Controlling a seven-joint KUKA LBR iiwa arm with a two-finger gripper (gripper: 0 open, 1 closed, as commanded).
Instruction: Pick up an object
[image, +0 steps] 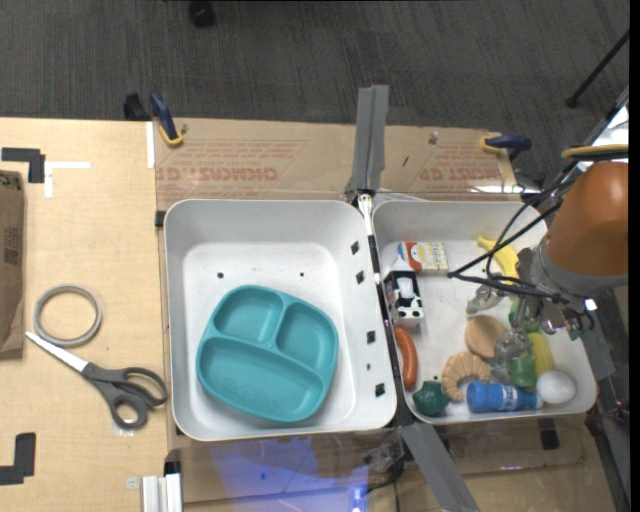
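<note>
The tabletop (80, 200) is pale wood, partly covered by a cardboard sheet (260, 160) whose red printing is mirrored and too faint to read. The left bin (190, 240) holds a teal divided plate (268, 352), with bare white floor all around it, widest toward the bin's far wall. The right bin (440, 222), touching the left bin along one wall, is crowded. The arm (590, 225) comes over its right edge and covers that side; its orange band hides whatever lies beneath. The claw (525, 325) hangs low among cables, and whether it is released or clenched cannot be told.

Near the dividing wall lie a small carton (425, 257) with unreadable print, a black-and-white toy (405, 297) and a red sausage (407, 357). Toward the near wall sit a green lump (431, 399), a blue bottle (500, 397) on its side, a white egg (556, 387) and a tan shell-like piece (485, 335). Left of the left bin lie scissors (105, 378) and a tape roll (67, 313).
</note>
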